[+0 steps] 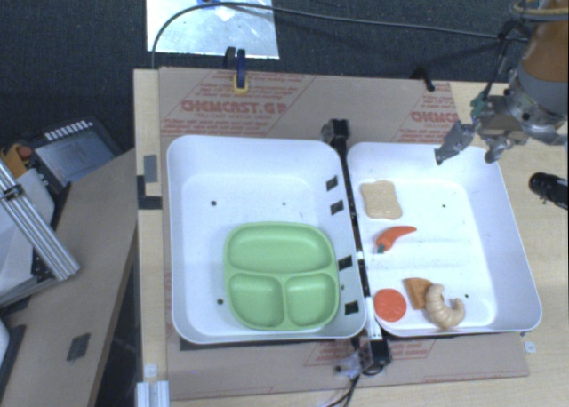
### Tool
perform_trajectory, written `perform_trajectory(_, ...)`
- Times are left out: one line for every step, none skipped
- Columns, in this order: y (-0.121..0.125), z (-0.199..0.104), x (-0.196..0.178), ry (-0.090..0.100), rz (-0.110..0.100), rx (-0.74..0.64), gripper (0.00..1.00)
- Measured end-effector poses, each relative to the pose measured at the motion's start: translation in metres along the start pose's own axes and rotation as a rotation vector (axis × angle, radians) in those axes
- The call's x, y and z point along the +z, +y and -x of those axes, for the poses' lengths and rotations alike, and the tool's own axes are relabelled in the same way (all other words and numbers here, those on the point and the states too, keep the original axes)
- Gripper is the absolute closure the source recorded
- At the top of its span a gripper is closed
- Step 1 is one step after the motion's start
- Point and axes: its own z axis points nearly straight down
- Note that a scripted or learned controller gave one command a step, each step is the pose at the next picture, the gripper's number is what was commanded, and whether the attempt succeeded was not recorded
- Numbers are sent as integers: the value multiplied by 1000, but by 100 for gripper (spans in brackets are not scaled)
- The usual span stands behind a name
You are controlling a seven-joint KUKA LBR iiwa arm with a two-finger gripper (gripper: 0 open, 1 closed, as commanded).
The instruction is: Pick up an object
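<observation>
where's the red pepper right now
The red pepper lies near the middle of the right bin, just below the bread slice and above the tomato slice.

The scene is evenly and fairly brightly lit from overhead, with no hard shadows; the green divided plate throws only a faint soft edge on the left bin. Both white bins are close to washed out, the right bin showing pale streaks of sheen across its floor. A shiny metal sheet at twelve o'clock glares in patches. The dark floor around it stays deep and grainy. Overall sharpness is modest; the arm at two o'clock looks slightly smeared.
</observation>
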Motion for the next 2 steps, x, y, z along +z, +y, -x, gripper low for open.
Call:
perform_trajectory(2, 0, -7, -2, 12, -2, 0)
perform_trajectory(3, -1, 34, -2, 9, -1, 0)
